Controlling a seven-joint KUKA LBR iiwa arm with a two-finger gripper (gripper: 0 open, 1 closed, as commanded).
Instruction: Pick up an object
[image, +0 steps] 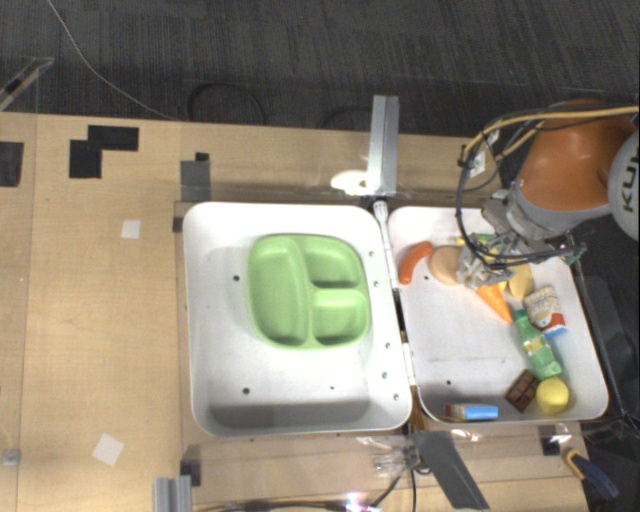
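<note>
While the pincer (490, 258) hangs low over the top end of the right bin (440, 340), its tip sits in cable clutter and whether it is apart or together cannot be told; nothing is seen held.

RISKS (judged)
- Crowding: tan round item (444, 265), red-orange item (414, 262) and carrot (494, 299) lie near or touching each other just beside the pincer. A descent btwn them may nudge one aside or catch two at once.
- Round shapes may roll out of a closing grip.
- Bin wall: red-orange item is close to the divider edge, so a finger may strike the rim.
- Loose wiring at the wrist could snag on tall items, e.g. the small jar (541, 307).

CONTAINERS, ref. right bin
- Right bin: holds all candidate objects. Beyond those named: green bottle (537, 350) below the jar, yellow lemon (553, 396) at the lower right corner, brown block (520, 390) just beside the lemon, blue-and-orange stick (472, 411) along the lower wall. Centre-left floor is bare.
- Left bin (215, 330), adjoining the right bin: holds a green divided tray (305, 290), approx. central, compartments bare.
- Both bins rest on the desk (90, 300).
</note>
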